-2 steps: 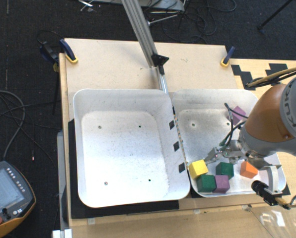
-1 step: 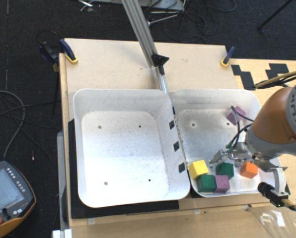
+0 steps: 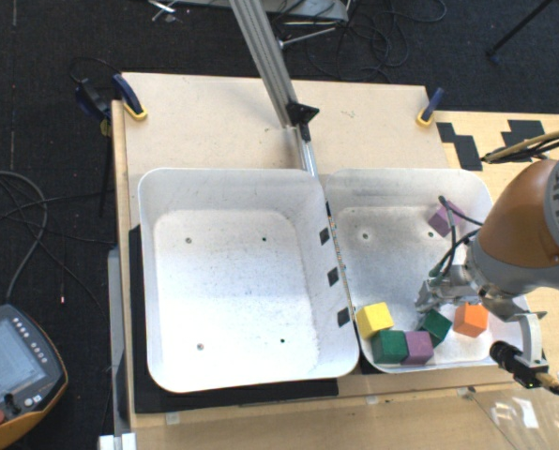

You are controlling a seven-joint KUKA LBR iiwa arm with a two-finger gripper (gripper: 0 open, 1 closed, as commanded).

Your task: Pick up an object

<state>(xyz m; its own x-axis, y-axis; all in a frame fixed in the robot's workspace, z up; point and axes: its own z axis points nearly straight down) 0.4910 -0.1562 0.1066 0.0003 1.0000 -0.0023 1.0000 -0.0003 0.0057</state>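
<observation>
Reaching in over the right bin (image 3: 392,218), the arm (image 3: 528,228) hangs its gripper (image 3: 445,293) low above the cluster of blocks at the bin's near edge. The nearest candidate looks to be the dark green block (image 3: 437,324), tilted on a corner, lying just below the gripper toward the near rim. The orange block (image 3: 470,320) sits just beside the green one, on the arm's side. The yellow block (image 3: 374,318), a second green block (image 3: 389,346) and the pink block (image 3: 418,346) lie farther toward the left bin (image 3: 228,270). A small purple block (image 3: 439,220) rests apart, toward the far wall. Whether the claw is apart or together I cannot tell; the wrist and cables hide it, and nothing is visibly held.
</observation>
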